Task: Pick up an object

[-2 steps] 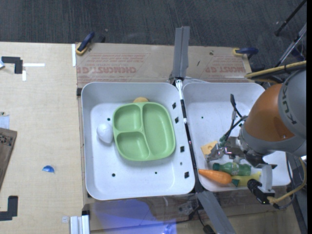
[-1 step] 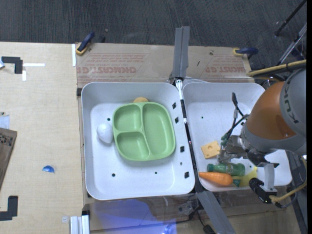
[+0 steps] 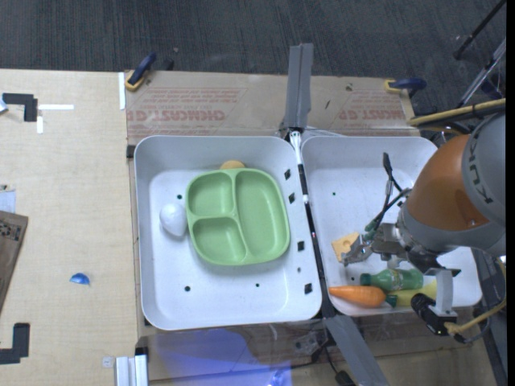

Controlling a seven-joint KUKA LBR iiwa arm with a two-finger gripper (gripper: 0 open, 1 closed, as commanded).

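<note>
My gripper (image 3: pixel 360 248) hangs low in the right bin (image 3: pixel 354 163), reaching left from the grey wrist and its orange band. Its tip is right beside a small yellow cheese wedge (image 3: pixel 345 244) on the bin floor. I cannot tell whether it touches the wedge. Just in front of the gripper, by the bin's near wall, lie an orange carrot (image 3: pixel 359 295) and a green bottle (image 3: pixel 394 280). A yellow object (image 3: pixel 443 290) sits to their right, partly hidden under the arm.
The left bin (image 3: pixel 161 296) holds a green divided plate (image 3: pixel 239 215), a white ball (image 3: pixel 172 218) at its left and a yellowish item (image 3: pixel 232 166) peeking out behind it. A grey divider bar (image 3: pixel 298 87) runs between the bins.
</note>
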